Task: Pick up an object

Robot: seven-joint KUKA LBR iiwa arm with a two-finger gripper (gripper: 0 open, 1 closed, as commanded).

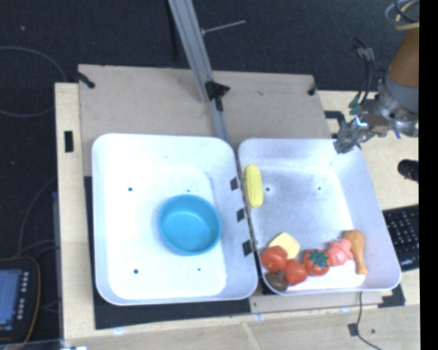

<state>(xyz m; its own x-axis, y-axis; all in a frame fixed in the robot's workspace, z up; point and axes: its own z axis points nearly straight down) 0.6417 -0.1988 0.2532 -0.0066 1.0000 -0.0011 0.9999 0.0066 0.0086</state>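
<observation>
Bench of pale wood (pixel 69 195) carries two shallow white bins side by side, seen from above at a slant. The left white bin (pixel 124 159), in the middle left of the frame, holds a round blue plastic bowl (pixel 189 224) sitting upright a little below its centre. The right white bin (pixel 306 173), in the middle right of the frame, holds the candidates for picking: a yellow toy corn cob (pixel 253 185) lying lengthwise against its left wall, and, crowded along its lower edge, a pale yellow wedge-shaped block (pixel 285 243), two red rounded toy pieces (pixel 283 264), a red toy tomato with a green top (pixel 316 262), a pink toy piece (pixel 339 252) and an orange toy drumstick (pixel 356 249), most of them touching one another. The grey arm with its orange band enters at the upper right of the frame, and its two-finger gripper (pixel 344 144) hangs over the upper right corner of the right bin, well apart from every toy. Nothing is between its tips, and whether they are spread or closed I cannot tell at this size. By my reading the pick is at the approach step, with no object reached. The next move calls for travelling toward the lower left and descending; the corn cob lies alone and looks the easier target, while the packed cluster risks a pinch on two pieces at once.
</observation>
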